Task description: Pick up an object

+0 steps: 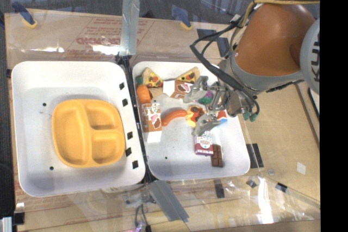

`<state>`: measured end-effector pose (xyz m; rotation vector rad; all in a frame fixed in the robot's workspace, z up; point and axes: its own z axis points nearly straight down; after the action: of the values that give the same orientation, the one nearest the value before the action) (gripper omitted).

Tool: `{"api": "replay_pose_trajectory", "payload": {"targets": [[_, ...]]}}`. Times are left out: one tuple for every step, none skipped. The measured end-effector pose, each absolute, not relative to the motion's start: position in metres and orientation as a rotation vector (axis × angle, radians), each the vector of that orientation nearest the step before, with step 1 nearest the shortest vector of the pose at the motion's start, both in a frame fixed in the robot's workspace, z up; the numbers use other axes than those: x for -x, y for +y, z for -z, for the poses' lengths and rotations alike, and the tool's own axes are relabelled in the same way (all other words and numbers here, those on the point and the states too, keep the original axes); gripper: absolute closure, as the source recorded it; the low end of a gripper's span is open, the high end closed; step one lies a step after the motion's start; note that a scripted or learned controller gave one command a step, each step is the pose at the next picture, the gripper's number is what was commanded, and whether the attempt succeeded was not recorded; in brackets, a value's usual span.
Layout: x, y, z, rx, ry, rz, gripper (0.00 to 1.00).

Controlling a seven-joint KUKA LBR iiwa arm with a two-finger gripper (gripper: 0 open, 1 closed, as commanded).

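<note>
The right bin (179, 163) holds several toy foods. Two pizza slices (152, 79) (186, 82) lie at its far side, with an orange ball (143, 94) by the left wall. A red-brown snack packet (153, 116) and an orange sausage (173, 116) lie mid-bin. A small red and yellow toy (194, 112) sits beside the sausage. My gripper (200, 107) hangs low over that toy, open, one finger near the right pizza slice and the other near a purple and white packet (204, 143). A chocolate bar (217, 155) lies at the front right.
The left bin (27, 117) bears a yellow divided plate (87, 132). The arm's orange band and cables (272, 35) reach over the right bin's far right corner. Grey tape strips (129, 24) cross the bench between the bins.
</note>
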<state>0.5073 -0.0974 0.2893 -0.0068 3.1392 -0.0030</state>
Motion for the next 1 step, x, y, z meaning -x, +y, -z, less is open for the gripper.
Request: {"api": "replay_pose_trajectory", "payload": {"targets": [[-0.5052,-0.1559,-0.138,-0.032,3.149,-0.004,0.0]]}}
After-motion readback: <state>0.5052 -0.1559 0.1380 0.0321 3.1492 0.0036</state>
